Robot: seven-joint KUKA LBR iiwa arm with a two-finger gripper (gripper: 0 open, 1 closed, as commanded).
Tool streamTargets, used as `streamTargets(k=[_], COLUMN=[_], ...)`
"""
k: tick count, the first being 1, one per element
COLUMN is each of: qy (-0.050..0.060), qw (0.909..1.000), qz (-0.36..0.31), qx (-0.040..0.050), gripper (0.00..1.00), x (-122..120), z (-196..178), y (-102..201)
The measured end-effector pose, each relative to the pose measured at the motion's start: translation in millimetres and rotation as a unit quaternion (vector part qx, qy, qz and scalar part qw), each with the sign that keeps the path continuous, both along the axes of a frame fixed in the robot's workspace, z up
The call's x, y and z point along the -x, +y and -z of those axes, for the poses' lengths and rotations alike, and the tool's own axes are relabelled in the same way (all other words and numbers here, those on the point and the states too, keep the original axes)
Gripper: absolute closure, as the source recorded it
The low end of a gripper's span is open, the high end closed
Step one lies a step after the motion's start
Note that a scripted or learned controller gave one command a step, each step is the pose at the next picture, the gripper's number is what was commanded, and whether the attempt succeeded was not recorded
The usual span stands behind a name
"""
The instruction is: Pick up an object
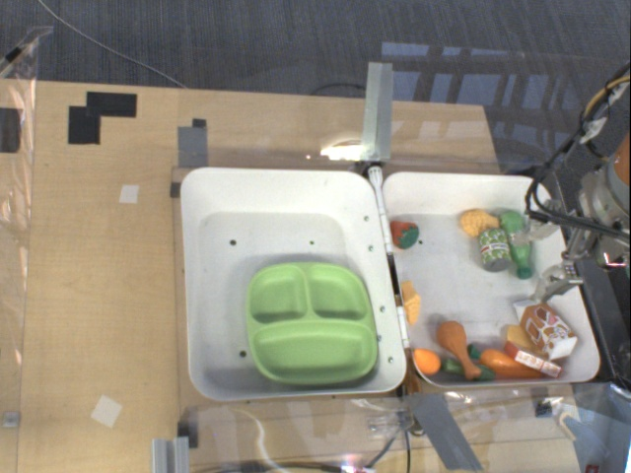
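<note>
The right bin holds several toy foods. Among them are a red and green strawberry, a yellow corn piece, a green can, a green bottle and a small yellow-orange piece. A brown drumstick, an orange, a carrot and a brown and white snack box lie along the front. My gripper hangs at the bin's right side, just above the snack box and right of the can. Nothing shows in its grasp.
The left bin bears a green divided plate. A metal post stands behind the wall between the bins. The arm and its cables crowd the right bin's far right edge.
</note>
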State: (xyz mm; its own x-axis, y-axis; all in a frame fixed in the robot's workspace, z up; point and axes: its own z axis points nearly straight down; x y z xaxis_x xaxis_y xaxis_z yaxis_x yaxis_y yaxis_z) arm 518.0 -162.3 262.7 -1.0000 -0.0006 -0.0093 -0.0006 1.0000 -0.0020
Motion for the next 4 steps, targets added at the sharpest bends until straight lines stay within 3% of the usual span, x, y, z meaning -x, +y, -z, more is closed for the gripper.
streamTargets(k=[1,2,3,4], qy=[0.007,-0.004,-0.002,-0.003], qw=[0.9991,0.9982,0.9996,1.0], qz=[-0.042,-0.06,-0.03,0.005], qx=[-0.0025,0.0013,0.0,-0.0011], gripper=[0.0,0.0,0.0,0.0], x=[-29.2,-107.8,-65.3,-100.8], z=[129.5,173.0,173.4,173.4], y=[16.6,-21.9,-35.4,13.8])
